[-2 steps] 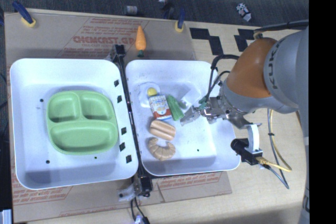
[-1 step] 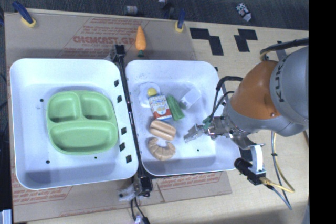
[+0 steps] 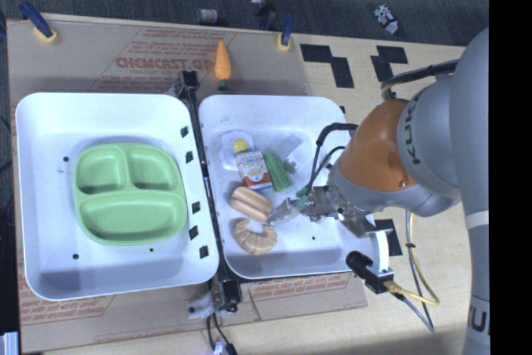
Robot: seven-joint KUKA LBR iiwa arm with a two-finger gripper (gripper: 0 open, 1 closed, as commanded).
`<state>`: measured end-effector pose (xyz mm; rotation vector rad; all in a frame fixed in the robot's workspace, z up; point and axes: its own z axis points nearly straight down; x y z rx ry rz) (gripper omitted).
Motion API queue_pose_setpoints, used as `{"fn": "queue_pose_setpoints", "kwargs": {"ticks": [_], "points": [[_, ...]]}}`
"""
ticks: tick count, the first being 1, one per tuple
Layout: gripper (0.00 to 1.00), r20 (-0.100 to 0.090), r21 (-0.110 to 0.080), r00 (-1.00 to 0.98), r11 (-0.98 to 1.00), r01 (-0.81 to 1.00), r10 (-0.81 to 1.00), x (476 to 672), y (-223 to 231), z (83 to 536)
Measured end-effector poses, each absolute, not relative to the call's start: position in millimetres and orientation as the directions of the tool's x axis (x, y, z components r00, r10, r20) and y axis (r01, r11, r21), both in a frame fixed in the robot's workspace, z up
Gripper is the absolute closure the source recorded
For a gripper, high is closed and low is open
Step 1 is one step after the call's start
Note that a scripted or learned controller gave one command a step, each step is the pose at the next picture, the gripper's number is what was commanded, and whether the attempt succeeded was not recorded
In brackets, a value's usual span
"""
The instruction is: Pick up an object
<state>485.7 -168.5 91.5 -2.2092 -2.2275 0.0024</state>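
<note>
Over the right bin I have the gripper low, just beside the hot dog and croissant. Whether its claw is apart or together I cannot tell. Nothing looks lifted yet, so I judge the pick undone.

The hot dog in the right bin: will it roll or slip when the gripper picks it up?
The hot dog looks rounded and smooth, so it may roll if nudged sideways. It touches the croissant, which could shift with it. It seems light plastic, probably stiff.
</note>
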Motion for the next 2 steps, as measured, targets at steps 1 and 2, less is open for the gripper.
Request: {"fn": "queue_pose_setpoints", "kwargs": {"ticks": [1,2], "points": [[0.00,0.003,-0.004,-0.009,0.009,1.000,1.000,487.8,-117.0,91.4],[1.00,0.001,-0.005,-0.015,0.015,1.000,1.000,488.5,-117.7,101.5]]}}
